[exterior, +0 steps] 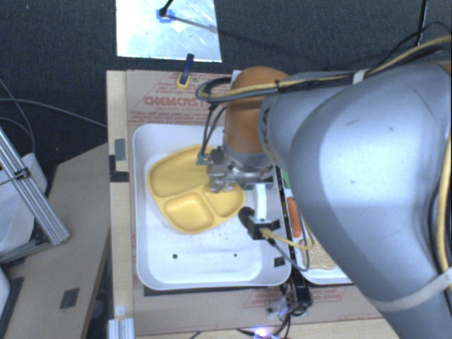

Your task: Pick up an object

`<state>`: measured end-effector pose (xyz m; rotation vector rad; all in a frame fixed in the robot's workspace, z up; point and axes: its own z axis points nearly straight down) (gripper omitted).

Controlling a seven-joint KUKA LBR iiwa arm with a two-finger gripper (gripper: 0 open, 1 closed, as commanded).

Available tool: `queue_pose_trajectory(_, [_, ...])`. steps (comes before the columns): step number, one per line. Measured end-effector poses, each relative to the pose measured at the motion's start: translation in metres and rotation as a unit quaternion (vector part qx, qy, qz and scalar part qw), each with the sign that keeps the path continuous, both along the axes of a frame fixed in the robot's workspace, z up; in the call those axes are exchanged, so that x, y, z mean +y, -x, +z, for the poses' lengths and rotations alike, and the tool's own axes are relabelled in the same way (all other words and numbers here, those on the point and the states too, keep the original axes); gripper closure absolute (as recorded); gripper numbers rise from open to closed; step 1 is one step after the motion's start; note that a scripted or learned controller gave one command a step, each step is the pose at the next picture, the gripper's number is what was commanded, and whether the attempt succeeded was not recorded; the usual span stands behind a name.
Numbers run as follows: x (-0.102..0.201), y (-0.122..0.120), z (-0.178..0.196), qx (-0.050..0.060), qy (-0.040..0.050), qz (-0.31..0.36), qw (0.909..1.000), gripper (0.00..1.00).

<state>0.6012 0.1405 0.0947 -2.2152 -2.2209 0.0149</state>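
Note:
A yellow divided plate (182, 189) lies in the left white bin (198, 270), toward its upper middle. The grey arm with its orange band (247, 119) reaches over the bin from the right. My gripper (215, 182) hangs right over the plate's right part, at the ridge between its compartments. The wrist body covers the fingers from above, so how they stand is hidden. Whether they touch the plate is unclear.
The right bin (321, 263) is mostly covered by the arm; an orange-red stick-like object (293, 217) shows at its left side. Cables (282, 242) trail from the wrist. A cardboard sheet (169, 101) lies under the bins. A metal frame (32, 196) stands at left.

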Motion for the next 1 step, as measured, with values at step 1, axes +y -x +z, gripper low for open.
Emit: queue_pose_trajectory(1, [0.0411, -0.0511, 0.2389, -0.016, -0.0047, 0.002, 0.9999, 1.0])
